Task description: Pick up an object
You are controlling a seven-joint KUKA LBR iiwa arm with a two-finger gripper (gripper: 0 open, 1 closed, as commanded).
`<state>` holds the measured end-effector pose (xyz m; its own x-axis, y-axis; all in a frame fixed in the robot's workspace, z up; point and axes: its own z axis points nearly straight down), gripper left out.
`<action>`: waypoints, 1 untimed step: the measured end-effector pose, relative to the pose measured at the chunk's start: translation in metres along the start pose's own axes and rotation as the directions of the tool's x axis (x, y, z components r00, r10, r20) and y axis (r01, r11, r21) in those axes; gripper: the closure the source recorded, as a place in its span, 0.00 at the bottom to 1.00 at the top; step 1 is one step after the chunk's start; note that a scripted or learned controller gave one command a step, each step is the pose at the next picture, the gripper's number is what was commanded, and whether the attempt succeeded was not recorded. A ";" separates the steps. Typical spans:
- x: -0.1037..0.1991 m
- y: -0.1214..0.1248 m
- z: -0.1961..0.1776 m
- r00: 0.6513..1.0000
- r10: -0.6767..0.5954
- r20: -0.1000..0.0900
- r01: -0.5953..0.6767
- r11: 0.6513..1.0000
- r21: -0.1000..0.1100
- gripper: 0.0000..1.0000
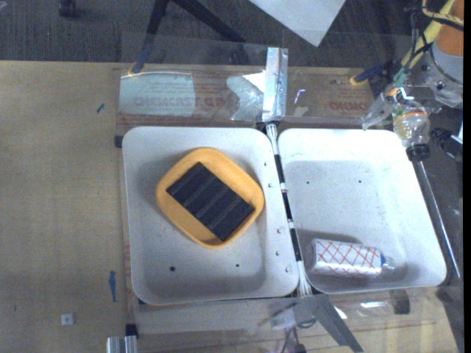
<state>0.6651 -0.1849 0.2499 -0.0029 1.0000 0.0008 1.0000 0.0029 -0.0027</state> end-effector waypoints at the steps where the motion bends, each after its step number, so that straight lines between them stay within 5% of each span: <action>1: 0.069 -0.016 0.156 0.960 -0.282 0.003 0.282 0.959 -0.006 0.00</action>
<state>0.6480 -0.1157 0.0942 -0.2845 0.9587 -0.0020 0.9587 0.2845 0.0033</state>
